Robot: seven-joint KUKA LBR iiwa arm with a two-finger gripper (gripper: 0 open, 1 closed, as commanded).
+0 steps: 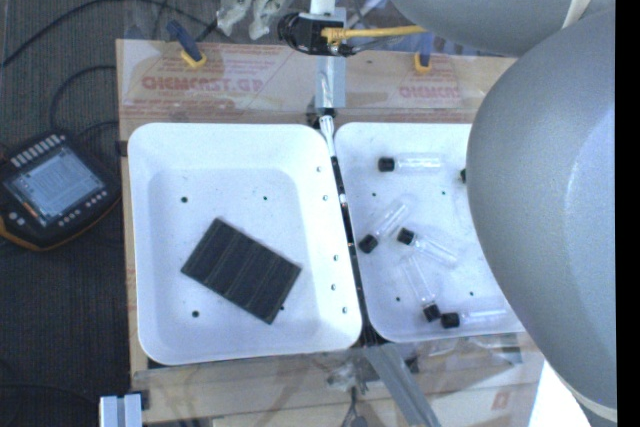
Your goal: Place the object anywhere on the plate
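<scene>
Gripper (250,10) raised behind the bins, grip state indiscernible; clear capped vials (408,162) await transfer to the dark ribbed plate (241,270).

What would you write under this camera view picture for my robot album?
A big grey robot arm leans over two white bins: a dark ridged plate in the left, clear black-capped tubes in the right.

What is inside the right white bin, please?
The right bin holds several clear tubes with black caps, such as one near its far edge. The grey arm covers the bin's right part, so anything there is hidden.
</scene>
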